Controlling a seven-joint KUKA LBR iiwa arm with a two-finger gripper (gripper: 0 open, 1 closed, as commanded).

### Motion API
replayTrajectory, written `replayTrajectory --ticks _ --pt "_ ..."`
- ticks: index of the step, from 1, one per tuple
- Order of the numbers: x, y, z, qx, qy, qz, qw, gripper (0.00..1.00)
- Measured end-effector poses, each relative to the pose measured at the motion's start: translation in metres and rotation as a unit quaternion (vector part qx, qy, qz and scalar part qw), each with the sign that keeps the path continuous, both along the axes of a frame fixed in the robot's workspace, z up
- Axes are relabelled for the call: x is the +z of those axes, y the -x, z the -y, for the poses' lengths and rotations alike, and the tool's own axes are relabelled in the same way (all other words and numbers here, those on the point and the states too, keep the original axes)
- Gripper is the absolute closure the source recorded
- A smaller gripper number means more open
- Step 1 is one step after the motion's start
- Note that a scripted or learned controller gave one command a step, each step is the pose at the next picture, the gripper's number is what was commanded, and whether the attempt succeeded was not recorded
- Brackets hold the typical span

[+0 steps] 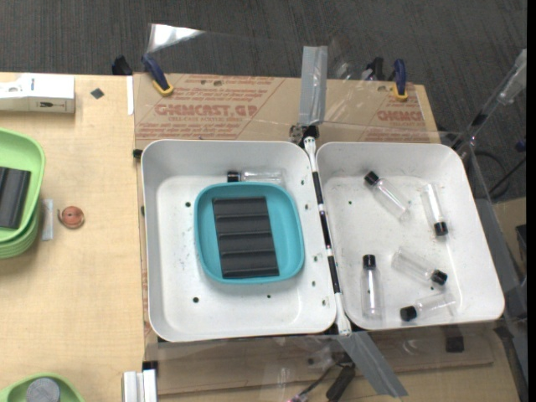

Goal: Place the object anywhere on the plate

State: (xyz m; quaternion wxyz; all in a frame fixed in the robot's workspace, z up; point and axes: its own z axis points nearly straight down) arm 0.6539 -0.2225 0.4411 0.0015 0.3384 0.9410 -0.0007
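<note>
Five clear vials w/ black caps lie in the right bin, centre-right of frame; a sixth vial sits just above the teal plate. Prob. light, stiff, slippery, maybe brittle; grab mid-tube, across the width. End effector state: can't tell.
</note>
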Motion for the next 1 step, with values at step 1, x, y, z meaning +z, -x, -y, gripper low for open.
replayTrajectory --ticks 1 --pt "0.0 0.0 0.0 0.0 0.0 0.0 1.0 0.0"
